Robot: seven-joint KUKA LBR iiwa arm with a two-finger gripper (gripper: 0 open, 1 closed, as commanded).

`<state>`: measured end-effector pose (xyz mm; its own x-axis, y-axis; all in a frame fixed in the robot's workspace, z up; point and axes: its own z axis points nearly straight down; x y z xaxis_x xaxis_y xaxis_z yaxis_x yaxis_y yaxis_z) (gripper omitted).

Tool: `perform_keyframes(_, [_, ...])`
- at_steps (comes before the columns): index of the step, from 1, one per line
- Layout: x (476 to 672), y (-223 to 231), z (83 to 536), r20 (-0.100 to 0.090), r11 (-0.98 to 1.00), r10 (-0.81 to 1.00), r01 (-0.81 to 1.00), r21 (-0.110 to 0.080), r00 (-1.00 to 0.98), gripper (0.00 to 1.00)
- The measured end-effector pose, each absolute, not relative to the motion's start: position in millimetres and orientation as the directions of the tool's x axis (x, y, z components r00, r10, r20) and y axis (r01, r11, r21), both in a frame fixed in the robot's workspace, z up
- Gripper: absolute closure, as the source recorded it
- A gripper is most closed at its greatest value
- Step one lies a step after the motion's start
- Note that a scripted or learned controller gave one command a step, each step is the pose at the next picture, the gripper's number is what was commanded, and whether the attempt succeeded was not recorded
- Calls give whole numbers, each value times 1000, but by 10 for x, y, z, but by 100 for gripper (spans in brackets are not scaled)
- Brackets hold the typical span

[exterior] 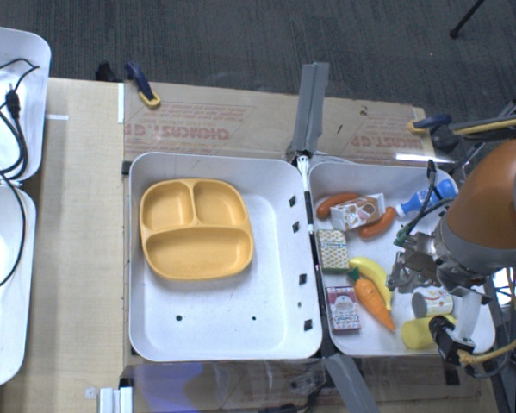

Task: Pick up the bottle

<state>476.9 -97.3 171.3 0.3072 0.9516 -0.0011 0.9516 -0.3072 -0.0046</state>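
Note:
A blue bottle [420, 200] with a pale cap end lies on its side near the back right of the right bin [324, 175], partly crossed by a black cable and the arm's orange band. My gripper [404, 274] hangs lower in that bin, in front of the bottle and apart from it, just to the right of the banana [371, 275] and the carrot [376, 304]. Nothing can be made out in its grasp.
The right bin also holds two sausages [337, 203], a white-and-red packet [358, 213], a green box [332, 249], a red carton [343, 308], a yellow lemon [417, 332] and a small white item [432, 302]. A yellow divided plate [196, 228] lies in the left bin [226, 329].

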Motion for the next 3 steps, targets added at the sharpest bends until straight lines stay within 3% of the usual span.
perform_keyframes(1, [5998, -1962, 2207, -3, -185, 983, 983, -1, 185, 100])
perform_keyframes(2, [5580, -1755, 912, -1, -330, 944, 944, -2, 330, 100])
perform_keyframes(3, [6279, -2057, 915, -2, -349, 937, 937, -1, 349, 100])
